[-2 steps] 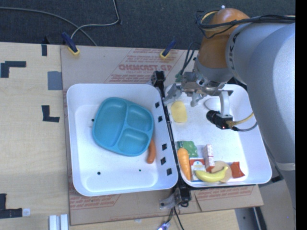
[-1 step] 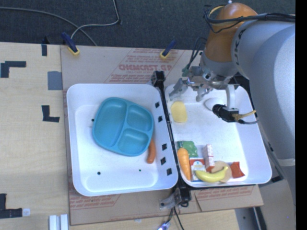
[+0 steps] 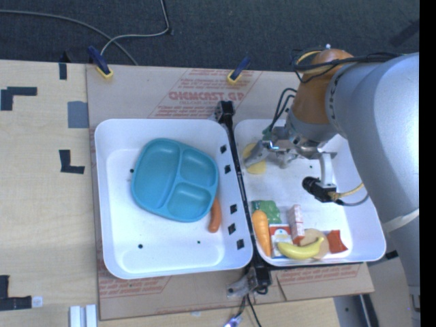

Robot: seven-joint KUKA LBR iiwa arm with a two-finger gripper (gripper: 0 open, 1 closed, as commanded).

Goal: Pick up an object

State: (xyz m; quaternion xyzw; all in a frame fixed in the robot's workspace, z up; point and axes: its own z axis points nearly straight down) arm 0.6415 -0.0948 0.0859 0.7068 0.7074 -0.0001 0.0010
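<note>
My gripper (image 3: 257,154) is low in the upper left corner of the right bin (image 3: 361,213), close to the divider. A pale yellow object (image 3: 256,167) lies directly beneath and beside it, partly hidden by the gripper. Nearer the front of that bin lie a carrot (image 3: 261,229), a green item (image 3: 268,210), a banana (image 3: 300,250), a small red and white carton (image 3: 296,221) and a red piece (image 3: 336,241).
The left bin (image 3: 116,203) holds a blue divided plate (image 3: 175,179) and a small orange sausage-shaped piece (image 3: 214,217) by its right wall. The grey arm (image 3: 381,121) covers the right bin's far right side. A black cable runs along the gap between the bins.
</note>
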